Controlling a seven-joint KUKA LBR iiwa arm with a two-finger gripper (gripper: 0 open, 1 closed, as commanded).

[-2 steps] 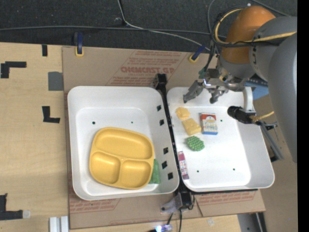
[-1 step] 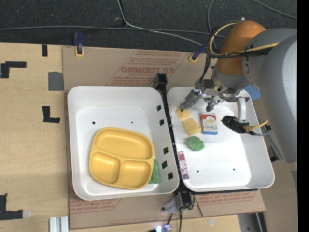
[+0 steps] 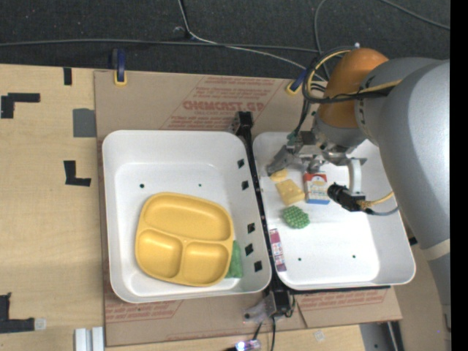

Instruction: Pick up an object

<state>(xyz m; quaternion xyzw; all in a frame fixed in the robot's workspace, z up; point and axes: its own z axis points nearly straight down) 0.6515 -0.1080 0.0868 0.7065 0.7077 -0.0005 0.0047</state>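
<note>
Two white bins | glossy yellow tray (image 3: 183, 238) (three compartments) | bumpy green ball (image 3: 295, 216)

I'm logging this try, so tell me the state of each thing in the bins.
yellow tray: upright in left bin.
green object: wedged beside tray.
yellow block: lying free, right bin.
red-and-white carton: lying free.
green ball: resting free.
hand: above carton, nothing visibly held.

We record a yellow divided tray (image 3: 184, 238) in the left bin (image 3: 121, 159) and, centre-right, the gripper (image 3: 311, 159) above a yellow block (image 3: 289, 190), small carton (image 3: 316, 188) and green piece (image 3: 296, 216).
</note>
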